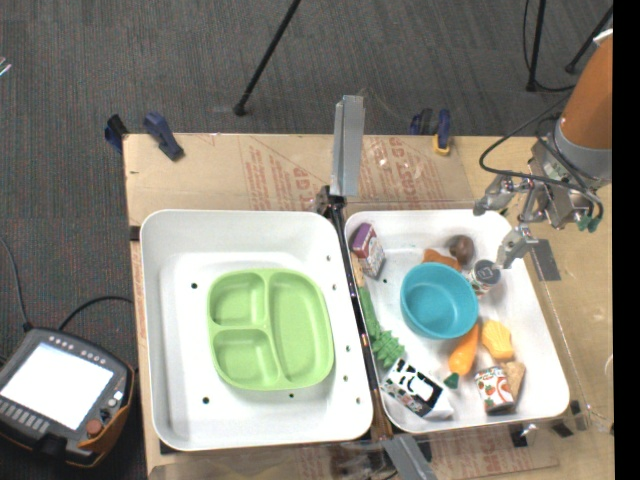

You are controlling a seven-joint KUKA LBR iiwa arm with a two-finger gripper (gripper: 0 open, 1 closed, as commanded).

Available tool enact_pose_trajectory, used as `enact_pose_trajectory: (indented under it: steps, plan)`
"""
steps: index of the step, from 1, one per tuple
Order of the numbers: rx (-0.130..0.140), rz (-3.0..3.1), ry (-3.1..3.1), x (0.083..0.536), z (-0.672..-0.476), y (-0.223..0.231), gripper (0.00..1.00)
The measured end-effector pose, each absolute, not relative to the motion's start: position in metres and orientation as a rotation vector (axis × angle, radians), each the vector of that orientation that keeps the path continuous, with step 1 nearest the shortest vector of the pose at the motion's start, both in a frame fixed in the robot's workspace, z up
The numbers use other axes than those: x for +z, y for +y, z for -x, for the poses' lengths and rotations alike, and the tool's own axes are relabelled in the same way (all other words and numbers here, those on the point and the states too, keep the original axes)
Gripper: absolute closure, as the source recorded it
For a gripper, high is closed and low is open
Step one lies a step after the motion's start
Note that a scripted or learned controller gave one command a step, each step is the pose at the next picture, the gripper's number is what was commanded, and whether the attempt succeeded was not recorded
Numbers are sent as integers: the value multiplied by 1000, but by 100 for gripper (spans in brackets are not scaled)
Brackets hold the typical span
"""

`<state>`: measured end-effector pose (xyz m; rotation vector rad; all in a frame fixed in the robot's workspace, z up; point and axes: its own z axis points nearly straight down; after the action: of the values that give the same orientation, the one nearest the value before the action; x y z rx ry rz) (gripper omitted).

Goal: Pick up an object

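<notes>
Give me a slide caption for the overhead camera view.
KUKA arm's gripper above right bin of toys; green tray in left bin.

On my table [250,168] two bins sit side by side. The left bin [170,268] holds a divided plate [270,328]. The right bin [555,368] holds a bowl [438,301] at centre, a small carton [367,249] to its left, what may be a carrot [463,349] before it.

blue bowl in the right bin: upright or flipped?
Upright. The blue bowl shows its open mouth and inner floor to the camera, rim on top. It looks empty; the toy food lies around it, not inside.
</notes>
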<state>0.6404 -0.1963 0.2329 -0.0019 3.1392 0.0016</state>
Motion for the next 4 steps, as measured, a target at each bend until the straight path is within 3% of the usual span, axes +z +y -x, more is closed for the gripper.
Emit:
enact_pose_trajectory:
  steps: [1, 3, 4]
  plan:
    - [10, 186, 3145, 106, -613, -127, 0]
    - [-5, 246, 3093, 98, -511, -208, 0]
    - [5, 376, 3114, 88, -601, -162, 0]
